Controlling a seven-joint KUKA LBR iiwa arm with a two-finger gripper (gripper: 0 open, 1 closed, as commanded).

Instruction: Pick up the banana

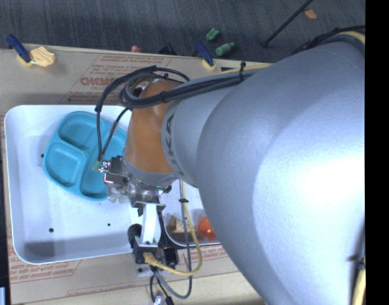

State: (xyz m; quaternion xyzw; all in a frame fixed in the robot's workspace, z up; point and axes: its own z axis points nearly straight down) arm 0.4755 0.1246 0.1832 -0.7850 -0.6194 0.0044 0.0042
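Cardboard covers the bench [118, 68] under the white bin [16, 170], where a blue divided tray [70, 161] lies just left of the gripper [136, 192]. I cannot tell whether the gripper is open or holding anything, nor where the banana lies, since the arm [277, 170] masks the ground beyond. Closing blind there risks seizing the wrong item, or nothing

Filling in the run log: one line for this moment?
arm: wrist above left bin's right side | blue tray: in left bin | orange item: beside wrist, half hidden | grasp: unconfirmed
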